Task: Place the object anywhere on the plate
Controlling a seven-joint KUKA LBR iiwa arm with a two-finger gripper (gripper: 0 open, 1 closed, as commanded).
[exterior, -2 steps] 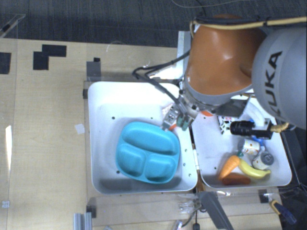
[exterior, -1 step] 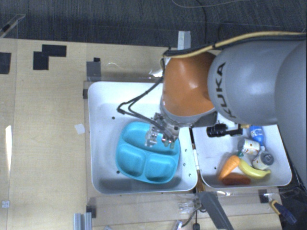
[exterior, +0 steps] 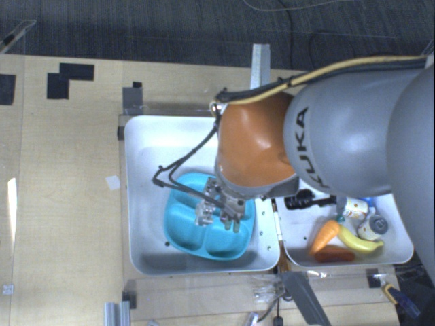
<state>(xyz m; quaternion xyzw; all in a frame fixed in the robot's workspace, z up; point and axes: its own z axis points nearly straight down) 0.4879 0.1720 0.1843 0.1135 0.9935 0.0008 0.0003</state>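
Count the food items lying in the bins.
3, all in the right bin: carrot, banana, red piece below them. The arm may hide others.

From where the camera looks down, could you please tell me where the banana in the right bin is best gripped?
Judging by its pose, grip the banana across its curved middle, coming from above: the carrot crowds its left end, and a reddish item lies close below it.

Blue plate [exterior: 182, 224] flat in left bin [exterior: 143, 182].
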